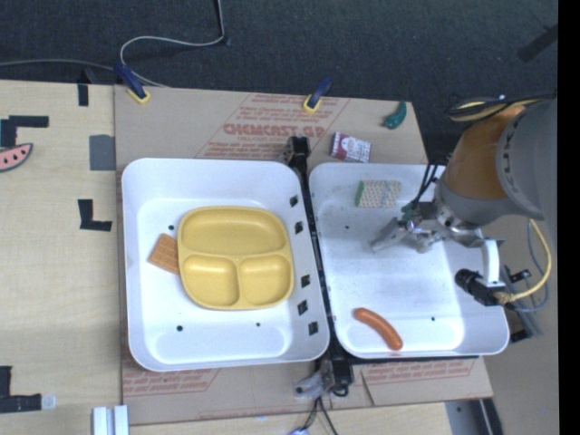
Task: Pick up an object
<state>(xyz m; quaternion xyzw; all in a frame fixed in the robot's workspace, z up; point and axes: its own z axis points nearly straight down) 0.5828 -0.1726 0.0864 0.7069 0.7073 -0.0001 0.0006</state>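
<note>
Two pickable items in right bin (471, 338): sausage (377, 327), sponge (377, 193). Gripper (391, 236) between them, fingers apart, holding nothing, could easily close on bare floor.

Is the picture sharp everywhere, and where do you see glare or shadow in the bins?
Camera view: mostly sharp; the gripper looks slightly soft. Even, diffuse light; the right bin floor is bright but not washed out. The yellow tray throws a faint shadow; the sausage barely any.

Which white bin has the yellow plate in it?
The left bin. It holds the yellow divided plate; the right bin holds an orange sausage instead.
</note>
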